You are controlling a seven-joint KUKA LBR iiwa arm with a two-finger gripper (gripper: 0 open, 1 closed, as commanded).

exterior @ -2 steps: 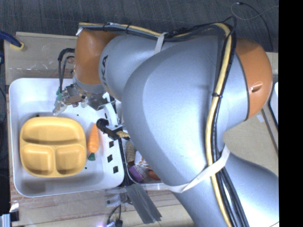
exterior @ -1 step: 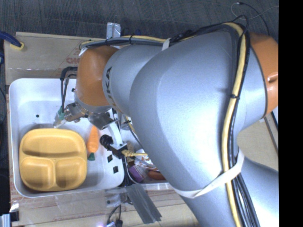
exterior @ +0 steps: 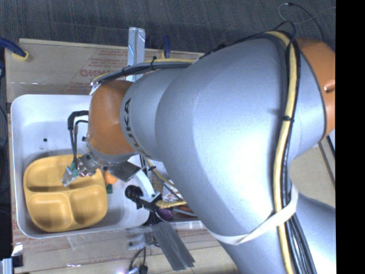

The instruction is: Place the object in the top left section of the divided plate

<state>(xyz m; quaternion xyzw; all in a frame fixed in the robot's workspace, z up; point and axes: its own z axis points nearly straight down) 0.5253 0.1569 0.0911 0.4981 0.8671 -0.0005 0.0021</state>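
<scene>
End effector [exterior: 73, 173] over glossy yellow divided plate [exterior: 60, 201], shallow white bin [exterior: 34, 119]

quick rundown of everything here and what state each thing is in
divided plate: yellow, flat in the left bin, sections bare where visible
left bin: white, holds the plate
gripper: low over the plate's right edge, fingers too blurred to read
arm: stretched across from the right, hiding the right bin

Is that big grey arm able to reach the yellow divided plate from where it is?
Probably yes: the tool already hangs over the yellow divided plate near its upper section, with nothing visible between them.
</scene>
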